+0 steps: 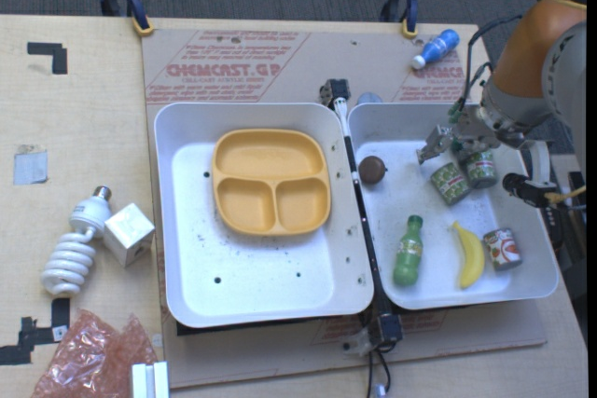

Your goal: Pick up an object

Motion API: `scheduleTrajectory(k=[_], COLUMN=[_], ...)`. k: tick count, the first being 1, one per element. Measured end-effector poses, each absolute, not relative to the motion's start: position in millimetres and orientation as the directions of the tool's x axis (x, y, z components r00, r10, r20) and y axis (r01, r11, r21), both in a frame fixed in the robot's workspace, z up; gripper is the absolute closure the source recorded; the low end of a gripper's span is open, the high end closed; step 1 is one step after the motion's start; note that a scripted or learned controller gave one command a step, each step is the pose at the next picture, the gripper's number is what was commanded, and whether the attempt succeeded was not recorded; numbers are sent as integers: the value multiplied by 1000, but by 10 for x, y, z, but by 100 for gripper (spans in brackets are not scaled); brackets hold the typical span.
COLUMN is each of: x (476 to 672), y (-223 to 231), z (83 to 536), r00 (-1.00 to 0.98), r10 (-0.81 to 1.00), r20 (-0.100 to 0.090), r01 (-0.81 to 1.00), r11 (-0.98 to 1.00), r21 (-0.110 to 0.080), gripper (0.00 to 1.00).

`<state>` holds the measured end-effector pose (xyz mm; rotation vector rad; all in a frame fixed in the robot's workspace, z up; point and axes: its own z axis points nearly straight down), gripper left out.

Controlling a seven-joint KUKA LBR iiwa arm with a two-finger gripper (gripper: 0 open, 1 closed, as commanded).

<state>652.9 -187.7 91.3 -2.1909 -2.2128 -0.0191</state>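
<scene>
I see the end effector point(454, 143) low in the right bin point(392, 294), far side, just above two green cans point(464, 176); I cannot tell its opening. Bottle point(408, 250) and banana point(469, 254) lie nearer.

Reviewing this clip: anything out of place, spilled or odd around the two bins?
A few things lie outside the bins: a blue-and-white bottle tipped on its side on the board behind the right bin, and a spiral light bulb beside a white cube to the left. Dark specks dot the left bin floor.
</scene>
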Motion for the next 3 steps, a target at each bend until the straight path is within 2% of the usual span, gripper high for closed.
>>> scheduleTrajectory(k=[2,3], x=[6348,6328], y=[-1917,-2022], z=[939,1037], r00=[-13,-11], r10=[999,1000], r20=[31,7], r01=[1000,1000], r11=[13,10], r21=[1,4], gripper=[0,100])
